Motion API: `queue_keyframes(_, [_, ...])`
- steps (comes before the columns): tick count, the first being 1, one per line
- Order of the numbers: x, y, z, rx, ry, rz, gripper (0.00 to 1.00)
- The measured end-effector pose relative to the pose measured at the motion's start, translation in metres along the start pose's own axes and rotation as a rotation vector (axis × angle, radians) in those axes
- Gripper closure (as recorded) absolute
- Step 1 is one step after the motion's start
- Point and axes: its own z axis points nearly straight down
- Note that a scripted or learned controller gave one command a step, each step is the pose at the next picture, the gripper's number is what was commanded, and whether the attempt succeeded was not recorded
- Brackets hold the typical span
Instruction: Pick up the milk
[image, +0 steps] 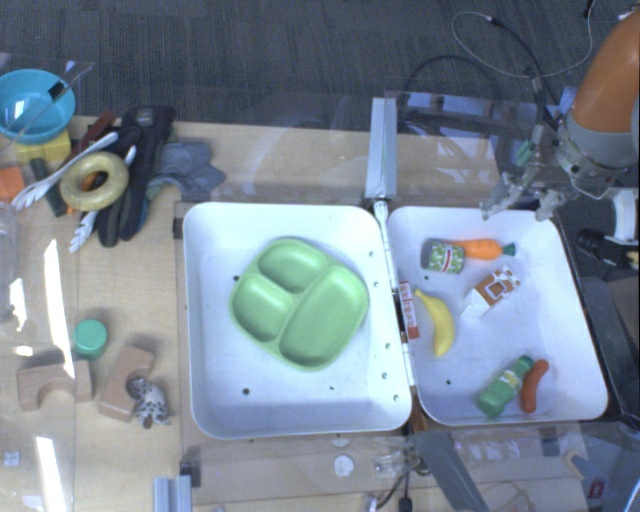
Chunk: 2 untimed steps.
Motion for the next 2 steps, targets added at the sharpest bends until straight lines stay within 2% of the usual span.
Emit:
queue_keyframes(1, [-0.011,-0.022,0.122,-0.012,-0.004,-0.082,0.0])
queue_keyframes(2, [-0.033,-0.053,0.131,-0.03,-0.013,-0.274,0.0])
